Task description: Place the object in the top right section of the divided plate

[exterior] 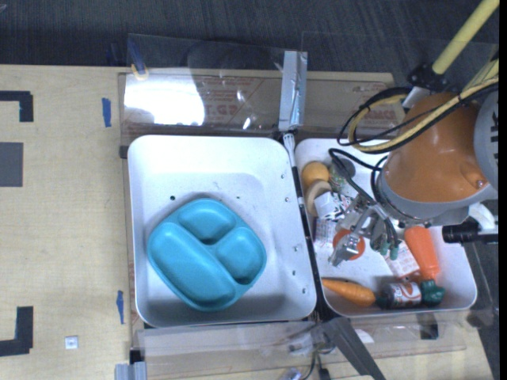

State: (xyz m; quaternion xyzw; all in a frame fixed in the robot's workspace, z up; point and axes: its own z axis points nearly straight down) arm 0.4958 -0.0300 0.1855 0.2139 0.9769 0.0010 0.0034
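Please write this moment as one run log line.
phase: picking | gripper: low in right bin, among toys | blue divided plate: in left bin | placement: not yet done

Divided plate [207,252] in left bin [158,165]

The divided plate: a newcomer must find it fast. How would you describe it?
Look at the left bin of the two white bins. The divided plate lies in its lower middle, a rounded blue dish with three sections. Nothing else sits beside it; the toys crowd the right bin.
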